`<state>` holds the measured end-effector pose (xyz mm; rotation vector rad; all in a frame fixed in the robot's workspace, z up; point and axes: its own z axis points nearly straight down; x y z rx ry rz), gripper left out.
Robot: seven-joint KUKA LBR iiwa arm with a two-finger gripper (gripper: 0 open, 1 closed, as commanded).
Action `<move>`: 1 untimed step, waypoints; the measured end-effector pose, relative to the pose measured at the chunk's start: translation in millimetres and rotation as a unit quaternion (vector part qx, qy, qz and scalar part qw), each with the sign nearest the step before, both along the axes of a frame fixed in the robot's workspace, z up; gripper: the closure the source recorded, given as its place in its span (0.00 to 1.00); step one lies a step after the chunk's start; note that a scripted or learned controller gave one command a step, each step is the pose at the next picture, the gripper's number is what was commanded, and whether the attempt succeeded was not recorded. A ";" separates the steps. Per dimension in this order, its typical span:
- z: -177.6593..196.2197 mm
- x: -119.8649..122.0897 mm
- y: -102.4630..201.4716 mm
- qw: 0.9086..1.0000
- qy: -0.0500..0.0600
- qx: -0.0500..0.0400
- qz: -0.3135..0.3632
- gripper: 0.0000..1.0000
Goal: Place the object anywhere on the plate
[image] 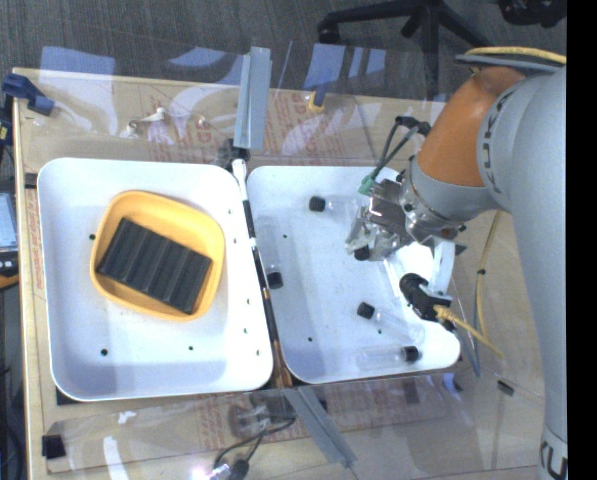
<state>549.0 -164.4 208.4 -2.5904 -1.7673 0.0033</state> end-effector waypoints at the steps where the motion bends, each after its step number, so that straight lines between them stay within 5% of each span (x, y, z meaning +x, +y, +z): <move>1: -11.2 12.9 81.6 0.996 0.000 0.000 0.086 1.00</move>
